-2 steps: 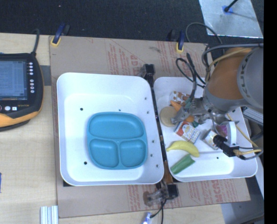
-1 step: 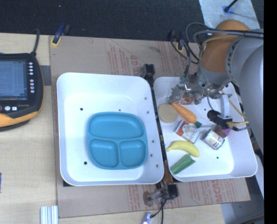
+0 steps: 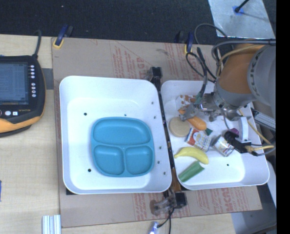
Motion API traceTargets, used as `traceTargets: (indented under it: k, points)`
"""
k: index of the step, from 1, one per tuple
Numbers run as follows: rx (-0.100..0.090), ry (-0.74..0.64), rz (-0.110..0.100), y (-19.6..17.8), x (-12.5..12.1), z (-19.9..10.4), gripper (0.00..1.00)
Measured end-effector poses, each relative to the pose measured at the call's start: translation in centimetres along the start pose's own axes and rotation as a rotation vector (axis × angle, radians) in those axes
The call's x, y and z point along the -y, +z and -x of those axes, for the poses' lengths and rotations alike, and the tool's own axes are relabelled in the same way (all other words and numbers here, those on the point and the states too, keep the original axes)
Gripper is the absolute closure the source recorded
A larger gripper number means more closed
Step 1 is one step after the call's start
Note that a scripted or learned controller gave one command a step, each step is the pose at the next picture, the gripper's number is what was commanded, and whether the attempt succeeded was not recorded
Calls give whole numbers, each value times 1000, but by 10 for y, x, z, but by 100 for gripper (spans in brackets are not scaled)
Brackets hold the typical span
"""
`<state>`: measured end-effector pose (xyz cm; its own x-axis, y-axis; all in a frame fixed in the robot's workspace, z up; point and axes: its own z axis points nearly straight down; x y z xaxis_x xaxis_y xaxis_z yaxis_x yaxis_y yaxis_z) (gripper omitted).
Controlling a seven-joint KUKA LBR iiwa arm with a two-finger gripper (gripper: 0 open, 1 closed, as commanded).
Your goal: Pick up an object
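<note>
Cardboard covered the worktop (image 3: 111, 57), and both white bins sat on it side by side. At nine o'clock of the scene lay a teach pendant (image 3: 10, 94) with a dark screen and an orange underside. Dark carpet ran along the top at twelve o'clock.

The left bin (image 3: 111, 89) carried a blue divided tray (image 3: 121, 146), three compartments, resting a little toward six o'clock of the bin's middle.

The right bin (image 3: 252, 177) held the loose objects. A banana (image 3: 192, 154) lay near its left wall, with a green piece (image 3: 190, 171) just beside it at six o'clock. A tan disc (image 3: 179, 127) sat at eleven o'clock of the banana, and an orange piece (image 3: 197, 123) lay just at three o'clock of the disc. A small printed packet (image 3: 199, 140) lay between the orange piece and the banana. A small can (image 3: 224, 147) rested on its side at three o'clock of the packet.

The arm (image 3: 242, 77) reached in from three o'clock, grey with its orange band, cables looping above it. Its tool (image 3: 203, 108) hung low over the bin's upper part, close above the orange piece; whether it was spread or pressed together I cannot tell, and nothing could be seen held in it.
</note>
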<state>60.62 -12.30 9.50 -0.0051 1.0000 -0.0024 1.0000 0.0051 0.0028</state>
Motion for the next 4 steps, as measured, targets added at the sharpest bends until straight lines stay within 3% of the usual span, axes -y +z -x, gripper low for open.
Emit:
traceTargets:
  k: [1, 2, 3, 4]
  points:
    - [0, -1, 1, 0, 33, 4, 0]
    - [-1, -2, -6, 3, 6, -25, 0]
    - [0, -3, -8, -7, 6, -24, 100]
    - [-3, 0, -4, -98, 21, -92, 100]
